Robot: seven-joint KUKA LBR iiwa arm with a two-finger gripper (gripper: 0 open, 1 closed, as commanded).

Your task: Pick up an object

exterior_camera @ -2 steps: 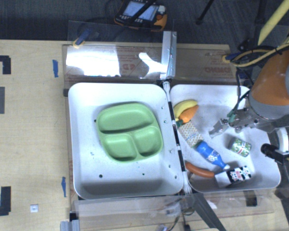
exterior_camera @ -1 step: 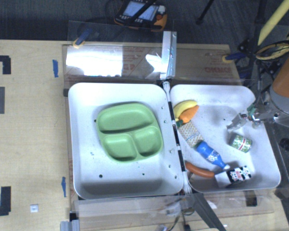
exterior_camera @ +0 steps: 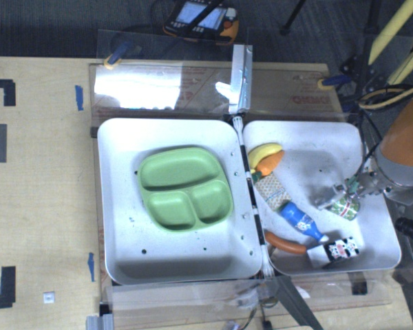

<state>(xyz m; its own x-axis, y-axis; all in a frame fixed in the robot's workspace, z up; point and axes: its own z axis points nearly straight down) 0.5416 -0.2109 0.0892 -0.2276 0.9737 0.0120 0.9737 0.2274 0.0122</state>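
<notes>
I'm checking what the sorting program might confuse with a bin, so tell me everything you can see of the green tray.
The green tray is pale green, looks like matte plastic, and has rounded corners. It has three compartments: one long one along its far side and two smaller ones along its near side. It lies flat, slightly turned, near the middle of the left white bin, resting on the bin's floor. Nothing lies in it or touches it otherwise.

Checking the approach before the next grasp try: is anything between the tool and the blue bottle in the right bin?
Nothing visible blocks it. The tool sits at the right bin's right side, beside a small green-and-white packet. Bare bin floor lies between there and the blue bottle, which lies to its lower left.
</notes>
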